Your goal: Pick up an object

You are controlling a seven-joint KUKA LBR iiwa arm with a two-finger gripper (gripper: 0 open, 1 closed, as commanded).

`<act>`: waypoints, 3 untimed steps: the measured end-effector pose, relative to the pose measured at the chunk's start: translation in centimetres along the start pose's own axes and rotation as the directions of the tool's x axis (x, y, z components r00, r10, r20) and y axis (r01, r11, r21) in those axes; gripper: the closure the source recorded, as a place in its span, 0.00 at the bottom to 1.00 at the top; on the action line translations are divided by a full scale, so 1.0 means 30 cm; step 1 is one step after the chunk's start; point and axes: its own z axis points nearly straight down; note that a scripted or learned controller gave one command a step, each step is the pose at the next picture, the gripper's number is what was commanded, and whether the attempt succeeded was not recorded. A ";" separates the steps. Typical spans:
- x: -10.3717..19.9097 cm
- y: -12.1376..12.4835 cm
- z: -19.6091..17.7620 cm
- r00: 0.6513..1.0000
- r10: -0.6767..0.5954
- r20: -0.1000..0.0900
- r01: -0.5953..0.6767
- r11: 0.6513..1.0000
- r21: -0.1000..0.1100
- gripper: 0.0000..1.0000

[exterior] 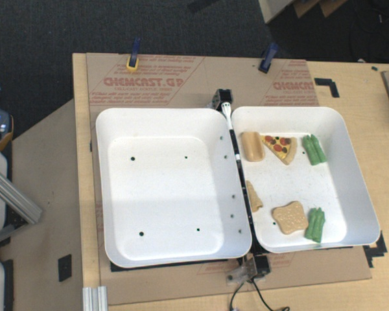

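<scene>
Rig hw, quick notes: white left bin [104,173], white right bin [360,173], blue clamps [268,57], black cable [246,297] at bench front.

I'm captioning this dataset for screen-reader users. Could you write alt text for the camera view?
Two white bins sit side by side on a bench; the right bin holds toy food: a hot dog bun, pizza slice, toast, a tan piece at the divider, and two green vegetables. The left bin shows bare white floor.

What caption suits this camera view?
Toy food in the right bin: bun, pizza slice, toast, greens.
</scene>
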 end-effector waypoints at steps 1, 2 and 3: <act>0.003 0.002 -0.036 1.000 -0.001 0.001 0.001 1.000 -0.005 1.00; 0.006 0.005 -0.072 1.000 -0.003 0.003 0.003 1.000 -0.010 1.00; 0.009 0.007 -0.109 1.000 -0.004 0.005 0.004 1.000 -0.015 1.00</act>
